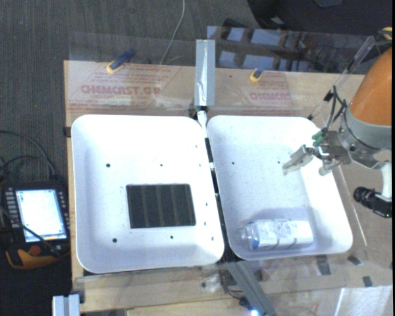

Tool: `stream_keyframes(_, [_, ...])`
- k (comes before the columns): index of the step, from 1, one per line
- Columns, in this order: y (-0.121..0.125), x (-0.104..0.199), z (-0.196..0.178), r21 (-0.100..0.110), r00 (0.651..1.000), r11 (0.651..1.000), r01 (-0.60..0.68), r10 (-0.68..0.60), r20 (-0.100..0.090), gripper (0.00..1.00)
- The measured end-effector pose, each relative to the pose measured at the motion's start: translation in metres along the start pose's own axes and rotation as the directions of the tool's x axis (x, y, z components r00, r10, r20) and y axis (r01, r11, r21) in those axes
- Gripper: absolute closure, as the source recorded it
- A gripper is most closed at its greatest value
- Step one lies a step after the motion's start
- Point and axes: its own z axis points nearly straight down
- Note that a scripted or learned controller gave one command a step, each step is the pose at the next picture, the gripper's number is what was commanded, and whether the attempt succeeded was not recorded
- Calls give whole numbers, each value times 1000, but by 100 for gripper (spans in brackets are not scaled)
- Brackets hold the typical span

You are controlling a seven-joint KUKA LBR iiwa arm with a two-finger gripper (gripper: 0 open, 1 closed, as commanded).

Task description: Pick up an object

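A clear plastic bottle with a white label (278,234) lies on its side at the near edge of the right bin (263,143). A dark ribbed rectangular pad (160,205) lies flat in the middle of the left bin (99,150). My gripper (309,162) hangs over the right part of the right bin, well above and behind the bottle. Its two fingers are spread apart with nothing between them.
A handheld pendant with a lit screen (36,217) lies on the floor to the left of the bench. A metal post (205,78) stands behind the seam between the bins. Two clamps (120,60) sit on the back board.
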Motion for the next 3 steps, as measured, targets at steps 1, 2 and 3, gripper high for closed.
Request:
stream_keyframes(1, [-47, -14, -94, -2, 990, 990, -141, 141, 3, 0])
stream_keyframes(2, [-46, -43, -204, -4, 993, 993, -119, 119, 4, 0])
stream_keyframes(3, [-44, -45, -203, -2, 980, 980, -201, 201, 2, 0])
